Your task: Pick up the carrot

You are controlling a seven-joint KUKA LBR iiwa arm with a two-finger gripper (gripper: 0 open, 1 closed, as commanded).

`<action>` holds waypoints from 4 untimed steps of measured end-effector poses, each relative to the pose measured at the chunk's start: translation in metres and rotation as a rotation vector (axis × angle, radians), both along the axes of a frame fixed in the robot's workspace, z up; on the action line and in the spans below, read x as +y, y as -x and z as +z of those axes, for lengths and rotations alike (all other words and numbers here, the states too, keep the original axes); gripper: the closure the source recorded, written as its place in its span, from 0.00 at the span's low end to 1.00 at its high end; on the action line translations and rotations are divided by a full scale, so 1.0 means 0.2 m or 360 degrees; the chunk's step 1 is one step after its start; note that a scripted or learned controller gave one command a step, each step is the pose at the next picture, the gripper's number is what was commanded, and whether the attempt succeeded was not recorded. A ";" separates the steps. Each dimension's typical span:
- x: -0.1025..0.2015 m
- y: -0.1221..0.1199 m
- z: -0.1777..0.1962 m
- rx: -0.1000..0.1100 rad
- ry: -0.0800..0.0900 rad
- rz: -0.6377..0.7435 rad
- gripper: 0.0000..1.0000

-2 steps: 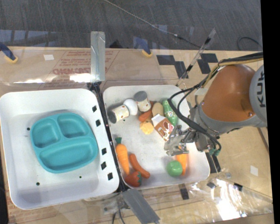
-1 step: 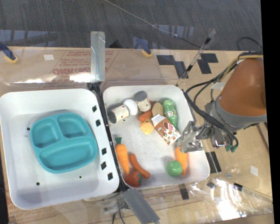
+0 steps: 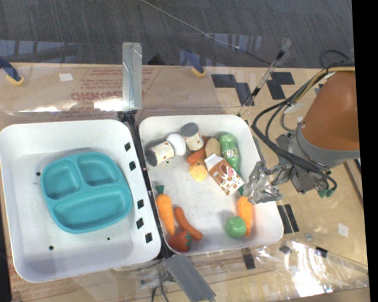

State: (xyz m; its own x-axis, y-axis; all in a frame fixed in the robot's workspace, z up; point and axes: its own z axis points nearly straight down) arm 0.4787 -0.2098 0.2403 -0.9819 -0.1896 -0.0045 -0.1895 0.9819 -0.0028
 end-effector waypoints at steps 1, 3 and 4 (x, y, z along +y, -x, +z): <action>0.13 -0.04 -0.05 0.0007 -0.0002 0.0534 1.00; 0.21 -0.25 -0.01 0.0001 0.0003 0.0786 1.00; 0.00 -0.23 0.02 0.0003 0.0003 0.1042 1.00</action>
